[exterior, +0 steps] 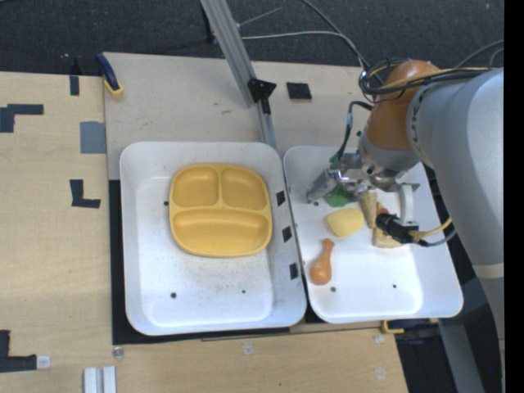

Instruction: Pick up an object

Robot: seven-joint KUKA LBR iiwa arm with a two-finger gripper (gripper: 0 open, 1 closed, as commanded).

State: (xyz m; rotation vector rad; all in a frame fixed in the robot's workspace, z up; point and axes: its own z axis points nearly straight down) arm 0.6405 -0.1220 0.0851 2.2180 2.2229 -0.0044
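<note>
The end effector (360, 188) hangs low in the right bin (426, 297), and I cannot tell whether it is released or clenched. Judging by this, the step is closing in on 1 object. Done well, it would drop straight over 1 item, clear of neighbours. The yellow block (344, 223) lies just below it; the orange drumstick (322, 264) sits farther toward the front, a green piece (336, 193) right beside it.

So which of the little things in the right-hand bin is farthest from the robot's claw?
The orange, pear-shaped piece, lying alone toward the bin's front. The pale yellow lump and the green item both sit up close under the gripper.
</note>
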